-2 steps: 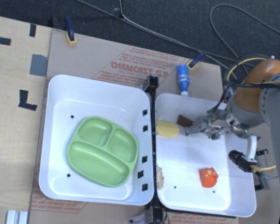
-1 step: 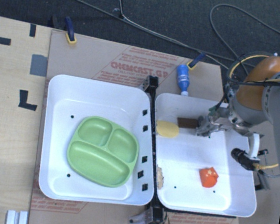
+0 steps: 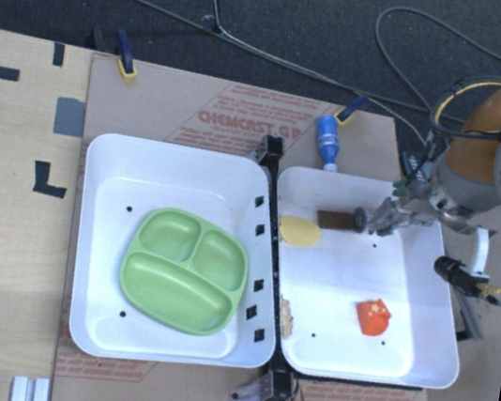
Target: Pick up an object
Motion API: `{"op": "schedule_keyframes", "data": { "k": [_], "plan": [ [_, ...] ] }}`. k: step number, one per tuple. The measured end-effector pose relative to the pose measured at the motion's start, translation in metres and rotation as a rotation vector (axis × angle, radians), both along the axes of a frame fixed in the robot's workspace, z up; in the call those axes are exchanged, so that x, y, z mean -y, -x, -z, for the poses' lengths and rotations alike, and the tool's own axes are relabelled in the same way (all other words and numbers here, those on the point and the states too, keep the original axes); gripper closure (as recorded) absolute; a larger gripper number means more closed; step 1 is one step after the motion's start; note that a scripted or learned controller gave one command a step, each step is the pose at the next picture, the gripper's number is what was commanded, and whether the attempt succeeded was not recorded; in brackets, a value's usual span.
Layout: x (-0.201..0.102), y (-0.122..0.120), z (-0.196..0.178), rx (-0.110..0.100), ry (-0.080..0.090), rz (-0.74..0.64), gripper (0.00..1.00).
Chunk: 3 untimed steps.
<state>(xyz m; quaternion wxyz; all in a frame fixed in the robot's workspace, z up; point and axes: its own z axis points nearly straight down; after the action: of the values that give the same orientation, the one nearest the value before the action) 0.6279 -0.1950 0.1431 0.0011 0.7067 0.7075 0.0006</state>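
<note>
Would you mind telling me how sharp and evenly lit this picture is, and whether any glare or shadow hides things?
Camera view: lighting is soft and even; the green divided plate shows only mild sheen; the right bin looks bright but not blown out; the orange object casts a faint shadow; the pincer region is small and slightly blurred, so detail there is unclear.

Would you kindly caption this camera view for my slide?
End effector near a brown block in the right bin; green plate in the left.
</note>
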Motion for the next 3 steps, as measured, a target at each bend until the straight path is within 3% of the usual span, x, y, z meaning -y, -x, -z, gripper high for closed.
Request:
{"op": "schedule_keyframes", "data": {
  "k": [2,3],
  "plan": [
    [0.009,-0.002,-0.101,0.002,0.001,-0.001,1.00],
    [-0.039,0.001,-0.093,-0.004,-0.002,-0.004,1.00]
  ]
}}
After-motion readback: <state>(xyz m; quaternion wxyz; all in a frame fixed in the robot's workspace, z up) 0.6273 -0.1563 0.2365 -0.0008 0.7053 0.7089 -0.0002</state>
